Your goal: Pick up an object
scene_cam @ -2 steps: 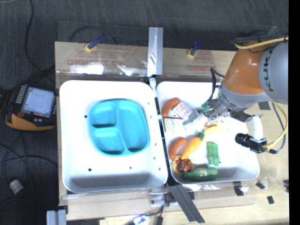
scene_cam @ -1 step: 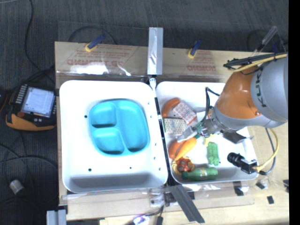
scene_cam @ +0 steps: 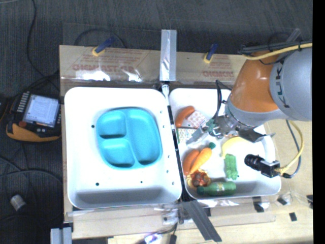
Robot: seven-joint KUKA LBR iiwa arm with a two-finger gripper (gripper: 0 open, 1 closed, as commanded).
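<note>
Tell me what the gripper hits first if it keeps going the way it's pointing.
Likely the checkered packet. The gripper points toward the view's left across the right bin, and the packet lies just ahead of its tip. The orange carrot sits below that line. Height above the bin is unclear.

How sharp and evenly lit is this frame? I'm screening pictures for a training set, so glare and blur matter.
Camera view: mostly sharp, with the blue tray and carrot crisp; glare on the plastic sheet and silver tape strip behind the bins; the white bins read bright, near washed out; the gripper sits in the arm's shadow and looks muddled; dark floor stays dim.
</note>
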